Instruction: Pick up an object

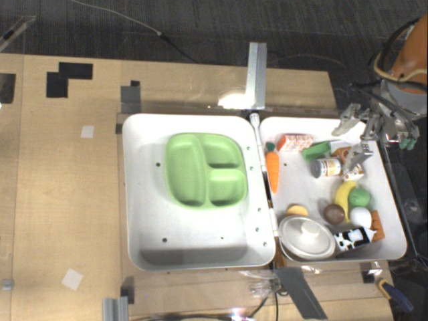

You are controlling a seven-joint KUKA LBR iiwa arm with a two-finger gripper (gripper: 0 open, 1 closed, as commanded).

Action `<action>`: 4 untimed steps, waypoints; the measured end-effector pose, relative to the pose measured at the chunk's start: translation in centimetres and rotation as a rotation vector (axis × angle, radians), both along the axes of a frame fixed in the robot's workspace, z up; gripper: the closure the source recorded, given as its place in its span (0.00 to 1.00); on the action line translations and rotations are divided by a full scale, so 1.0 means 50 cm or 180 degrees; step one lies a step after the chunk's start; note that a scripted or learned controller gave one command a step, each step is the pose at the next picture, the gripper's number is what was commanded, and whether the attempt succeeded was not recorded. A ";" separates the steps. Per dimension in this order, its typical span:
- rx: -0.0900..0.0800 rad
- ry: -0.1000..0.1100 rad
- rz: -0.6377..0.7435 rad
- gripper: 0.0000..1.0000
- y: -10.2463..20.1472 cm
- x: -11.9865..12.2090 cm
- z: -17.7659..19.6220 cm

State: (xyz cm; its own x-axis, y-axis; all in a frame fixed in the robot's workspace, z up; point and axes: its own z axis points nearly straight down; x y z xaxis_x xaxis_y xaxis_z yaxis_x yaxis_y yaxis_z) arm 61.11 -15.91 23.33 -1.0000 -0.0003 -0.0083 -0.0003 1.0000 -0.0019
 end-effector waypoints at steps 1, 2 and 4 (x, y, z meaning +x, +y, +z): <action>0.0006 0.0025 -0.0044 0.00 -0.078 -0.023 -0.271; -0.0009 -0.0029 0.0167 0.00 -0.031 -0.149 -0.284; -0.0096 -0.0084 0.0662 0.00 0.043 -0.222 -0.278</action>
State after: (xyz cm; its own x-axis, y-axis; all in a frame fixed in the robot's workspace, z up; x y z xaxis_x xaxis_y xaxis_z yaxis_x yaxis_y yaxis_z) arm 50.00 -13.77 9.42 -0.9778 -0.2073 -0.0312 -0.2062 0.9779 -0.0346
